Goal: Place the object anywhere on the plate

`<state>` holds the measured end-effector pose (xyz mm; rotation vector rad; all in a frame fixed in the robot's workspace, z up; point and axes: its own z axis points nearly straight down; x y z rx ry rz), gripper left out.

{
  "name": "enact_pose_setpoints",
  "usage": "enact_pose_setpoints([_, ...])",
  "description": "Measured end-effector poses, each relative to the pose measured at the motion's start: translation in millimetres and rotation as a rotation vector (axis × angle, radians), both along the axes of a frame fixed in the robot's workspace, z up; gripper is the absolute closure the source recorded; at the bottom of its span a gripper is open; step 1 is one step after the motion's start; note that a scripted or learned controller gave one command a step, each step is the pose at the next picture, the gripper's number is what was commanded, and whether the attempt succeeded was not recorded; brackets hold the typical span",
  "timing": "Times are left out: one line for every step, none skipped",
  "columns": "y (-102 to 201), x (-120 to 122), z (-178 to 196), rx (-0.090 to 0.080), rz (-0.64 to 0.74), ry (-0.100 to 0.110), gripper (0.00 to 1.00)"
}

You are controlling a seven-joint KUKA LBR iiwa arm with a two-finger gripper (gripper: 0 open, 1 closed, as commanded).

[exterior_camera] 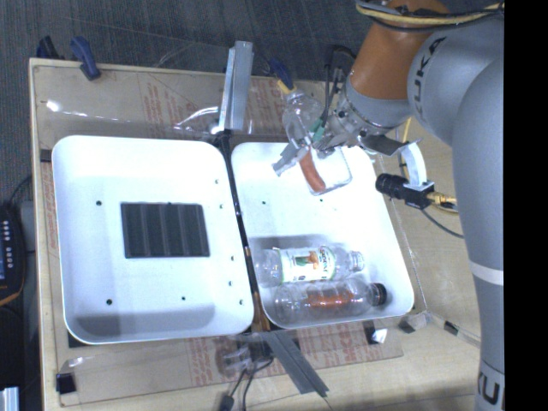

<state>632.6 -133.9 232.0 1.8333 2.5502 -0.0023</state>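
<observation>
The gripper [310,148] hung over the far edge of the right bin [257,197], its clear fingers pinching a small orange, sausage-shaped object [313,175] that dangled tilted above the bin floor. I could not make out how firmly the fingers closed, only that the orange piece sat between them. The dark ribbed plate [165,229] lay flat in the middle of the left bin [77,163], well apart from the gripper, with the ridge where the two bins meet between them. Along the right bin's near edge two clear plastic bottles lay side by side, touching: a labelled bottle [310,265] and behind it a bottle with reddish contents [330,297].
</observation>
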Motion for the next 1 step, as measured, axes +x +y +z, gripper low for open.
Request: enact_pose_setpoints([61.1, -25.1, 38.2, 0.001, -0.061, 0.004, 1.0])
